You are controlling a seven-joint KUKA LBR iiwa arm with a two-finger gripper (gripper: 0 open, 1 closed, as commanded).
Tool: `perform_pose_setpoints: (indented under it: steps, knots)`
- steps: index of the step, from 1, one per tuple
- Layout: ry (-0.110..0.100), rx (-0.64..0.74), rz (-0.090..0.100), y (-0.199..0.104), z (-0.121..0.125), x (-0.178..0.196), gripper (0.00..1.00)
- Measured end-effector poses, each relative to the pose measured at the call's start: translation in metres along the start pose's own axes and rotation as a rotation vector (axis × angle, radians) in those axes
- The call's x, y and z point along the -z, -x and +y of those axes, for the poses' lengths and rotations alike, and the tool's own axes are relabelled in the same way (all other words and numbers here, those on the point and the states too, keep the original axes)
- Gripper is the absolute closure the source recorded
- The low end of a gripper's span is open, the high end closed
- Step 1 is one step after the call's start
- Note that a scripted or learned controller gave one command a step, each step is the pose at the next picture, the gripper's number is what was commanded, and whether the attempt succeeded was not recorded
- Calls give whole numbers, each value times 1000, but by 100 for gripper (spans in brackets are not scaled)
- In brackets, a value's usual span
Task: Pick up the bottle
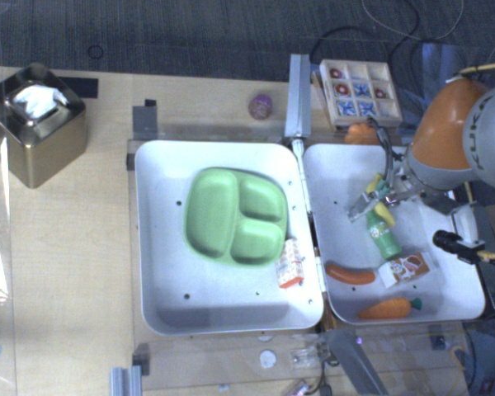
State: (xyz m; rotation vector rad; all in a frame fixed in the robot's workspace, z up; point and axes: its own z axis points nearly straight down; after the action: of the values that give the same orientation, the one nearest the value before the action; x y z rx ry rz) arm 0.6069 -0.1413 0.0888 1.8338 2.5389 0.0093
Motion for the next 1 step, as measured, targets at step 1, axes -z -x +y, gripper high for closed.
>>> perform_pose_setpoints:
  steps: [1]
  knots:
    - [8, 1, -4, 0, 3, 13, 100]
